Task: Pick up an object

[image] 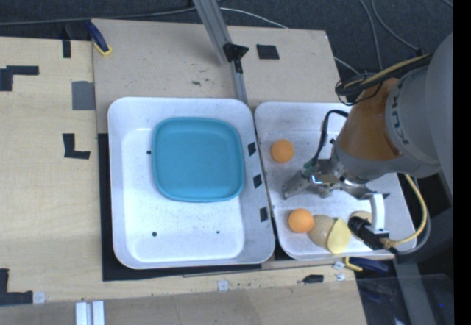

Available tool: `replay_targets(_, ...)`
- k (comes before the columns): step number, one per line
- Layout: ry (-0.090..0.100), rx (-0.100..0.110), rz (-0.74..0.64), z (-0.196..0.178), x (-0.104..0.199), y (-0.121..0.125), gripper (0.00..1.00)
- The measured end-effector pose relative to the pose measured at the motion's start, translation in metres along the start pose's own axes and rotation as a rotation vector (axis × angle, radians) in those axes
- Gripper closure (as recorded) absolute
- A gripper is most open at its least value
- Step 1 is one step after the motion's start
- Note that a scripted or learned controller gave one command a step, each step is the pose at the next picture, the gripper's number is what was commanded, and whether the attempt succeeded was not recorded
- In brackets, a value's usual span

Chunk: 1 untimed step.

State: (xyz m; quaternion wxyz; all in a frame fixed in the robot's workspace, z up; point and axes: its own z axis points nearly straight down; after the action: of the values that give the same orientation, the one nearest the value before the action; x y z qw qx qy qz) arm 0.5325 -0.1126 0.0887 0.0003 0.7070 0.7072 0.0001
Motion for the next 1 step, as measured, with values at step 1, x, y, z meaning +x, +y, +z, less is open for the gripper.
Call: replay_targets(1, -0.001, -0.002, 0.001, -0.0119, -0.0007, 0.0004, 1.00)
